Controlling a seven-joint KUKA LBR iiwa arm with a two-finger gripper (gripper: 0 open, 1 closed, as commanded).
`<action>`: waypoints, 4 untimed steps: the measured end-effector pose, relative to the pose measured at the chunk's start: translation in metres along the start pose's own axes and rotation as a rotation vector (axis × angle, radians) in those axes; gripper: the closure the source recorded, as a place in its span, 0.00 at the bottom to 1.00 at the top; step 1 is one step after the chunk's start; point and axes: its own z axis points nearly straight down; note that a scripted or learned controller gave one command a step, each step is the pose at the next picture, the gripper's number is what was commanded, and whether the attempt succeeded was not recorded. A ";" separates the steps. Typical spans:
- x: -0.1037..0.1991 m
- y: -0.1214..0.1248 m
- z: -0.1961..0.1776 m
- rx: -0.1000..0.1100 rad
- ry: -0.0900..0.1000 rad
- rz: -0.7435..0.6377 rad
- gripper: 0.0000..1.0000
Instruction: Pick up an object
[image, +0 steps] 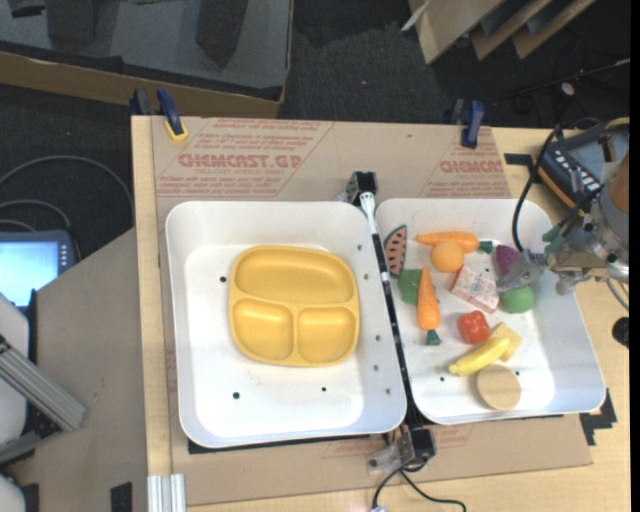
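Wooden disc (498, 387) touches banana (484, 352) (right bin (570, 385)).

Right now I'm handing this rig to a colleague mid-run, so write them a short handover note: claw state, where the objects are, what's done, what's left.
Claw: at the right bin's right edge, by the purple and green pieces; nothing seen gripped.
Objects: all in the right bin, including watermelon slice, carrot, orange, tomato, banana, wooden disc, pink packet.
Left bin: yellow divided plate.
Done: arm reached in.
Left: grasp and lift one object.
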 end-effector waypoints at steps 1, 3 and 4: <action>-0.007 -0.010 0.143 0.009 0.003 0.001 0.00; 0.020 0.010 0.157 -0.004 -0.002 0.000 1.00; 0.082 0.039 0.061 -0.012 0.000 -0.008 1.00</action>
